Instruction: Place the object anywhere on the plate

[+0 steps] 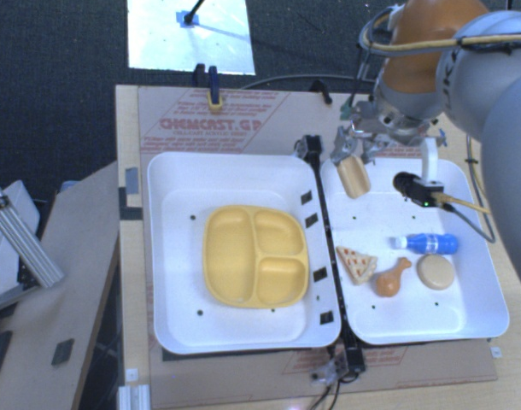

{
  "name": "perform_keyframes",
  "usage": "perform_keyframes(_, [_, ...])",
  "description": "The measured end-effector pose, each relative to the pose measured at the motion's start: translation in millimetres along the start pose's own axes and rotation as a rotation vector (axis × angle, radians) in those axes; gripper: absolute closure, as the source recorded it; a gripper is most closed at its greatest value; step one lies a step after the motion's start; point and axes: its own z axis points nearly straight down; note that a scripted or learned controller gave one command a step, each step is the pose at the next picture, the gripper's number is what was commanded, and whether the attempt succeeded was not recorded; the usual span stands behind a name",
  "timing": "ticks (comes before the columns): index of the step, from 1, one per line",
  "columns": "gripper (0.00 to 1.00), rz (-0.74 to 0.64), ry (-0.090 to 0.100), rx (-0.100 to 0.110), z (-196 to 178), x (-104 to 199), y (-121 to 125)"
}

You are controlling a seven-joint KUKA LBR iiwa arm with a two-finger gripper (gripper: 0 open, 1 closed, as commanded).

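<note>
Bread-coloured and oblong, the small tan block (354,178) hangs in the gripper (354,154) above the upper left corner of the right bin (474,314). Its upper end sits between the two fingers, which pinch it, and the rest of it hangs free below them. Its long axis runs mostly up and down in the view, tipped a little, so the free end points down and slightly right toward the bin floor. It is raised off the white surface, not lying on it, as far as the slant of the camera lets me judge.

The arm (465,58) comes in from the right, its orange band (427,32) bulging just above the wrist.

The yellow plate (254,255) lies in the middle of the left bin (171,314), with three compartments: a tall one on its left side and two smaller ones on its right. It is well apart from the held block, across the black divider (322,229) between the bins.

Lower in the right bin lie a pizza slice (356,264), a drumstick (392,278) touching or just beside it, a round tan biscuit (436,272), and a blue bottle (427,243) lying on its side just above the biscuit.
</note>
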Motion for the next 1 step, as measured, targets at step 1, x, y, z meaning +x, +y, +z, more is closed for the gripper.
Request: perform_keyframes(1, [1.0,-0.002,0.001,0.002,7.1,57.3,-15.6])
